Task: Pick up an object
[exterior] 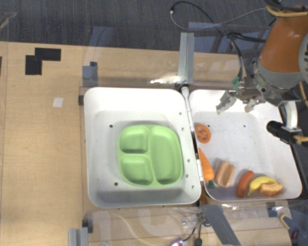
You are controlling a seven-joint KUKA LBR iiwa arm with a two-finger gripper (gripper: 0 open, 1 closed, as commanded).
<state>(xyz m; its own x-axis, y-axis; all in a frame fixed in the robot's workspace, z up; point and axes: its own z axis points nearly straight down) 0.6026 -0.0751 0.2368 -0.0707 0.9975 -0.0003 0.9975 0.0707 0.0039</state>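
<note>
Gripper (237, 103) open above right bin's far edge; carrot (206, 167) well apart, nearer.

no text, no labels, no numbers — nothing readable

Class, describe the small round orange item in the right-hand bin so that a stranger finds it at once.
Start at the right bin. Follow its left wall, beside the divider. The round orange slice lies there alone, above the carrot; it is flat and disc-shaped, unlike the long carrot.
</note>
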